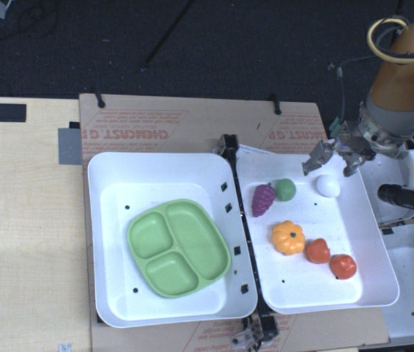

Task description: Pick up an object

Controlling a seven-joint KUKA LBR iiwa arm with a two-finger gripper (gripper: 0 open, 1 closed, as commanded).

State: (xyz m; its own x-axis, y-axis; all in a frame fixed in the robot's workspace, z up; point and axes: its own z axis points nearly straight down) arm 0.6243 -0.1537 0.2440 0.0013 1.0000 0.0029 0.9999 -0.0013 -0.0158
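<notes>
White egg-shaped object (328, 185) lies far in the right white bin (371, 226).
Two-finger gripper (333, 160) hovers above, fingers spread, holding nothing.

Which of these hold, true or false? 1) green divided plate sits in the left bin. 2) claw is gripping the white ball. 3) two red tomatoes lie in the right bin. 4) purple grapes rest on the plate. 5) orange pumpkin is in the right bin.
1) True: the green plate lies in the left bin.
2) False: the claw hangs open above the white ball, nothing between its fingers.
3) True: two tomatoes lie in the right bin.
4) False: the grapes lie in the right bin, beside a green ball.
5) True: the pumpkin sits mid-bin.
</notes>
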